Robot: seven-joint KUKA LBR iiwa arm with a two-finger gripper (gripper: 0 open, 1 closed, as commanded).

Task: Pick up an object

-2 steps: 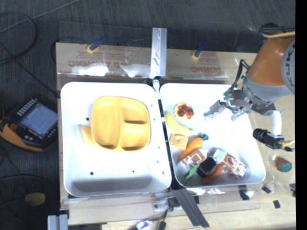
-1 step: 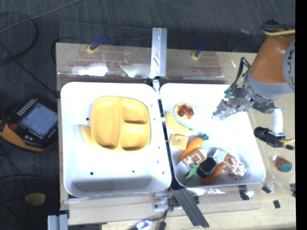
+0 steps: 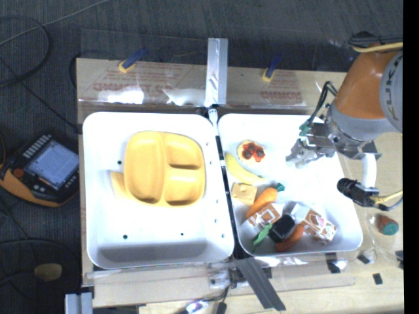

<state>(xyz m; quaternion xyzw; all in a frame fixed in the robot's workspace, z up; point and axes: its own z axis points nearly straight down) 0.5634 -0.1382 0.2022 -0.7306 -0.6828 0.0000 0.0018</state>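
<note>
Over the right bin (image 3: 340, 175), near its upper right part, I see my gripper (image 3: 302, 150) hanging from the grey and orange arm (image 3: 366, 97); its fingers look slightly apart with nothing between them, above bare white floor. Just to its left lies a small round piece with red-orange topping (image 3: 251, 150), and below that a pale banana (image 3: 237, 169) runs along the bin's left wall. Lower down, a yellow block (image 3: 243, 192) sits beside an orange carrot (image 3: 263, 201) with a green tip. Crowded in the bin's bottom corner I make out two small printed cartons (image 3: 319, 225), a black object (image 3: 282, 227) and another orange piece (image 3: 291, 238), all touching or overlapping. Across the divider, the left bin (image 3: 105, 241) holds a yellow compartment tray (image 3: 163, 167), lying upside down, tilted over a pale yellow item at its left edge.
</note>
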